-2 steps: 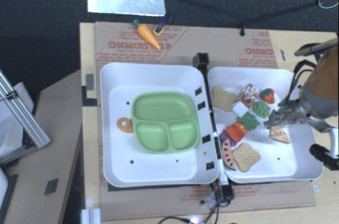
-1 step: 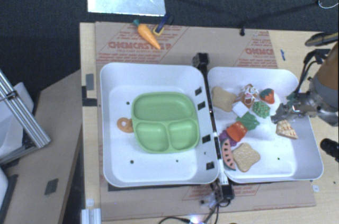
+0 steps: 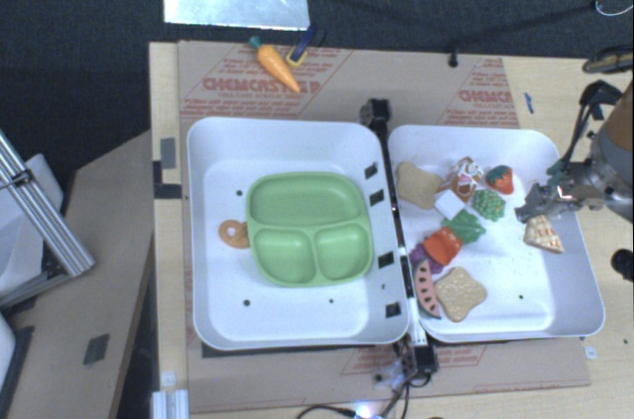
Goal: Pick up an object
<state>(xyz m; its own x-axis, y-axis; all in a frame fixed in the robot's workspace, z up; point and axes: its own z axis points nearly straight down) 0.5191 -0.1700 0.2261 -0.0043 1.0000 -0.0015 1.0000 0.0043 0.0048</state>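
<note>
One green tray (image 3: 302, 234) and one pretzel (image 3: 234, 234) lie in the left bin (image 3: 213, 145). The right bin (image 3: 570, 298) holds two bread slices. Whether the gripper (image 3: 543, 201) is spread or pressed together, I cannot tell.

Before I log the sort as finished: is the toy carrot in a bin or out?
Out. The toy carrot lies on the cardboard sheet behind the left bin, outside both bins' rims.

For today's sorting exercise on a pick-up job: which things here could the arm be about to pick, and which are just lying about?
Belonging to the job:
gripper, over the right bin
waffle-like toy wedge just below it
nearby toy foods: strawberry, green leafy piece, bread slice

Just lying about:
green divided plate in the left bin
pretzel
carrot outside the bins
</note>
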